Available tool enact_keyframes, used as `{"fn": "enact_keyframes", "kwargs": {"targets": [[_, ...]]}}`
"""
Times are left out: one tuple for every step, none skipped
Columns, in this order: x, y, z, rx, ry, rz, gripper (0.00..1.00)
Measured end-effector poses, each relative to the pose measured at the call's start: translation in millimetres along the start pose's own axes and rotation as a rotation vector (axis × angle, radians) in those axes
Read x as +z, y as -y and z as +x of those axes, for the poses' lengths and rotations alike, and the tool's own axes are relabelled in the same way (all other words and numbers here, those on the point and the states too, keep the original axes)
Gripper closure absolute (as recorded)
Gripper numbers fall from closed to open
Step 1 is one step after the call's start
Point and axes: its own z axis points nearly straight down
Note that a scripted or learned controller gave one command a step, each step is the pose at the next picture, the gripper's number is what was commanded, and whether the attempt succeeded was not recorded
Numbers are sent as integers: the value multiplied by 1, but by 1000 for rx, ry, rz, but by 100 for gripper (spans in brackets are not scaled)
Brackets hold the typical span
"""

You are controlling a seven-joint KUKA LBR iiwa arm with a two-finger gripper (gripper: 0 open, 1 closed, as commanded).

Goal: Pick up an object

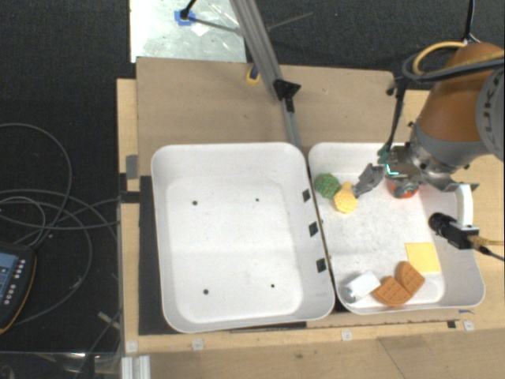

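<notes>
Right bin (473, 290) on the worktop (197, 109): the hand (365, 183), its grasp state indeterminable, is lowered just beside the yellow object (345, 202) and green object (327, 185), apparently positioned for picking.

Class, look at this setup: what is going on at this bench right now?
A robot arm reaches into the right bin, its end effector low beside a yellow piece and a green piece. Nothing is seen between its fingers. A red item, yellow block, waffles and white piece lie in the same bin.
</notes>
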Motion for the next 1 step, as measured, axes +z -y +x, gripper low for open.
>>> {"fn": "enact_keyframes", "kwargs": {"targets": [[-2, -1, 0, 2, 1, -4, 0]]}}
